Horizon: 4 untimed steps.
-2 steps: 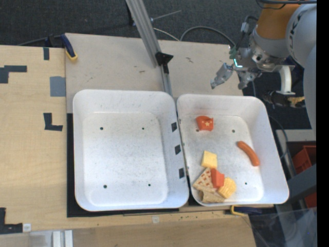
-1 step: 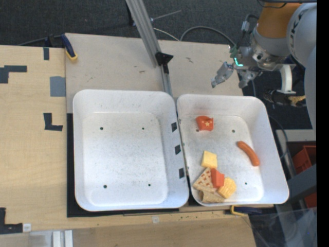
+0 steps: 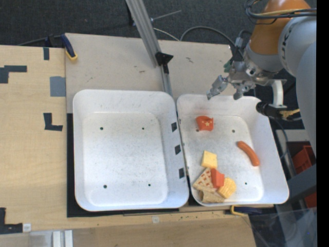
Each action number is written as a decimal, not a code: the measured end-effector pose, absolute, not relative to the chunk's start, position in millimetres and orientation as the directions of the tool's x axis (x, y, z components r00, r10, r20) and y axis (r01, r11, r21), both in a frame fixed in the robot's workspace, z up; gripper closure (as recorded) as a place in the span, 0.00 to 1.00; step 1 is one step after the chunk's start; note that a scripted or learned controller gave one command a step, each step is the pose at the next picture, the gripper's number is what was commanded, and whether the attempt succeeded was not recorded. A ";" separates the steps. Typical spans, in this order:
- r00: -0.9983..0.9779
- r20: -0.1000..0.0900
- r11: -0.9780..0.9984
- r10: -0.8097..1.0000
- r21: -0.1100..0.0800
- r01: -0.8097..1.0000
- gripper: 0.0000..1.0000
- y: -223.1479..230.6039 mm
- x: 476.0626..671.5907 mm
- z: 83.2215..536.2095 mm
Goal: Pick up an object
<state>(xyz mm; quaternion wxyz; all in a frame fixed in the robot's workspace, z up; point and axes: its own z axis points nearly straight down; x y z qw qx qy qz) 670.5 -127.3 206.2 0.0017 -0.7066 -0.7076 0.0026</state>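
Note:
My gripper [image 3: 226, 90] hangs above the far edge of the right bin [image 3: 270, 143], open, with nothing between its fingers. Below and to its left, a small red block [image 3: 204, 123] lies in the bin's far part. An orange sausage-shaped piece [image 3: 248, 153] rests near the bin's right side. A yellow block [image 3: 209, 159] sits toward the near left, and beneath it a pile holds a waffle-like piece [image 3: 203, 180], a red piece [image 3: 217, 178] and a yellow-orange piece [image 3: 227, 187].
The left bin [image 3: 123, 148] stands beside the right one, joined by black clips. A slanted metal rail [image 3: 149, 35] runs from the top down to the gap between the bins. Cables lie behind the right bin.

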 end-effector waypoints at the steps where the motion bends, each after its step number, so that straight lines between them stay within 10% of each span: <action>1: -0.002 -0.001 0.002 1.000 -0.007 1.000 0.00 -128.7 662.4 159.3; 2: -0.004 0.000 0.004 1.000 -0.007 1.000 0.00 -123.3 669.1 99.8; 3: -0.005 -0.001 0.005 1.000 -0.002 1.000 1.00 -122.8 670.7 114.2; 4: -0.002 -0.001 0.002 1.000 0.006 1.000 1.00 -117.7 670.9 177.4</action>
